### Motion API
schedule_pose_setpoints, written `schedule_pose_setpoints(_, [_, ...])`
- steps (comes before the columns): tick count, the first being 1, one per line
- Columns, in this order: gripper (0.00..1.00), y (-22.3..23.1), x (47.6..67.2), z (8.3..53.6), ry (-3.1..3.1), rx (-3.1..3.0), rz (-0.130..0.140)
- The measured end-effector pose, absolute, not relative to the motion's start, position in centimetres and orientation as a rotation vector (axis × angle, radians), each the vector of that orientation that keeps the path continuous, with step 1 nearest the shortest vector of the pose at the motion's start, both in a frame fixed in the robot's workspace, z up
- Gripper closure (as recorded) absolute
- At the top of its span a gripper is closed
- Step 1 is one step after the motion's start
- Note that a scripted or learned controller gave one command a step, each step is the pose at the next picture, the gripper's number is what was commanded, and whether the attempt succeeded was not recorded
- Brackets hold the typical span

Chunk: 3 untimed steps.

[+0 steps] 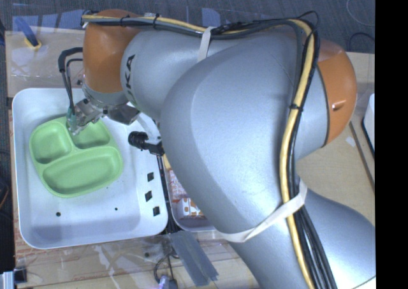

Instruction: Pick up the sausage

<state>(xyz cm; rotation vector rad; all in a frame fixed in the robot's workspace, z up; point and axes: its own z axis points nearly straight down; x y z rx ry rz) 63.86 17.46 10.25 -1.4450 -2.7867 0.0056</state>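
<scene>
My gripper (76, 122) hangs low over the left white bin (38, 230), at the top edge of a green divided plate (80, 170), where the ridge between its two upper compartments lies. The grey arm with its orange band (105, 51) reaches across from the right and covers most of the bench. The arm hides much of what lies beneath it.
The green plate lies in the left half of the left bin, with bare white floor in front of it and to its right. A sliver of the right bin (185, 208) shows under the arm, holding a patterned orange and white item. A black part (141, 142) juts from the wrist.
</scene>
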Motion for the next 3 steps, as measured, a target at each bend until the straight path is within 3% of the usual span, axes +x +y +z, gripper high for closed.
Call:
schedule_pose_setpoints(1, [1.0, 20.7, 64.6, 27.5, -2.677, -1.645, -0.001])
schedule_pose_setpoints(2, [1.0, 20.7, 64.3, 11.5, -2.699, -1.612, -0.002])
schedule_pose_setpoints(3, [1.0, 13.6, 65.6, 9.8, -2.746, -1.516, -0.011])
